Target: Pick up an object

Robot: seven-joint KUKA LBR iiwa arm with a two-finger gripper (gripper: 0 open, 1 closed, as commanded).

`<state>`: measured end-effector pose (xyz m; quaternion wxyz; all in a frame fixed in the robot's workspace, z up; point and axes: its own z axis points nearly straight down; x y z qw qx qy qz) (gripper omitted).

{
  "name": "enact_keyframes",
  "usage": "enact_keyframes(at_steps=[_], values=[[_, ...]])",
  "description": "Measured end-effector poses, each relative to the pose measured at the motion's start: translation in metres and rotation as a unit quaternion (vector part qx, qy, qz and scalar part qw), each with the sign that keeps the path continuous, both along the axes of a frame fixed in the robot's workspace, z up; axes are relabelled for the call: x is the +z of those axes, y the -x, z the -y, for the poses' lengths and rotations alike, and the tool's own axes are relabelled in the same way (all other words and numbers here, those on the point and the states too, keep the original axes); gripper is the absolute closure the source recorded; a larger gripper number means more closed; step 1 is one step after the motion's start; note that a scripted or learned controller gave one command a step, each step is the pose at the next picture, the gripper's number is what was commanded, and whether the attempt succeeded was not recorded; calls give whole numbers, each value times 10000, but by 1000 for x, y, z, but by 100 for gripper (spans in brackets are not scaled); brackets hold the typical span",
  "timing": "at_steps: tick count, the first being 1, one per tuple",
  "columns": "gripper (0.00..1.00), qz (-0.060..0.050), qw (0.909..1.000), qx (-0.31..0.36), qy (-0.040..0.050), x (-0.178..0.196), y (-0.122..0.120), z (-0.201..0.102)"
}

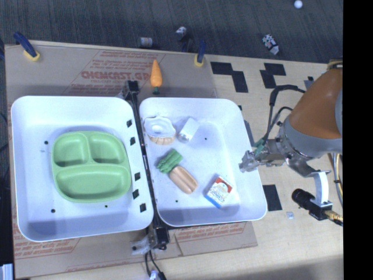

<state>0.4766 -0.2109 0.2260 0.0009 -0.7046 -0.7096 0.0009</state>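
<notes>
Overhead slanted view of the desk (291,226), which carries two shallow white plastic bins side by side on a sheet of printed brown cardboard (111,72). The left white bin (29,121) holds a pale green, three-compartment plastic plate (90,166), lying flat near the bin's centre. The right white bin (233,118) holds four loose objects. At about 11 o'clock from that bin's centre lies a small white-and-tan dish-like toy (159,129); just beside it, toward 1 o'clock, rests a short white cylinder (187,129), tilted on its side. Near the centre lies a toy carrot-like piece with a green leafy end and a tan body (177,171), its green end pointing to 10 o'clock and its tan end to 4 o'clock. At about 4 o'clock, apart from the tan body, lies a small red, white and blue printed box (219,192). An orange toy carrot (155,73) rests on the cardboard at 12 o'clock, outside both bins, near their shared upper corner. The grey arm with its orange band (317,107) enters from 3 o'clock. Its hand (249,160) sits over the right-hand rim of the right white bin, at 3 o'clock from the bin's centre, well apart from every object; nothing lies between its fingers, and whether they are spread or closed cannot be told.
</notes>
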Motion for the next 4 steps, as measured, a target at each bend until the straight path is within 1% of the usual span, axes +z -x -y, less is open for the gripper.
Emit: enact_keyframes(at_steps=[1, 2, 3, 4], values=[[100, 29, 10000, -8, 9, 27, -1, 1], [100, 11, 10000, 5, 2, 12, -1, -58], [100, 24, 10000, -13, 9, 29, -1, -21], [100, -2, 10000, -3, -1, 0, 0, 0]])
